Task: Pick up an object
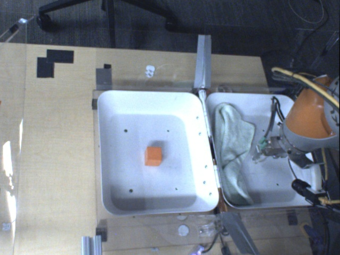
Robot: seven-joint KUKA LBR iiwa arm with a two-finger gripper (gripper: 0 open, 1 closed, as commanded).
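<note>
Bins sit side by side on the pale wooden bench (53, 158), two shallow white trays parted by a grey metal rail (204, 62) that runs up between them; the left bin (114, 195) carries a small orange cube (153, 156) lying a little below its middle, well apart from every wall; the right bin (276, 193) holds a pale green-grey cloth (232, 142), rumpled and stretched lengthwise along the bin's left side, its lower end bunched toward the near left corner; the arm (308, 118) comes in from the right, grey with its orange band showing broad and round over the right bin's far right part, cables looping around it; the gripper (264, 150) hangs low at the arm's left end, just beside the cloth's right edge, close enough that I cannot make out from where I stand whether it touches the fabric; nor can I tell whether the pincer is parted or closed, for it is small and tangled with wiring; the orange cube lies in the other bin, far from the gripper; black office-chair legs (106, 4) spread over the dark carpet beyond the bench, and black tape patches (53, 61) mark the bench's far left.
</note>
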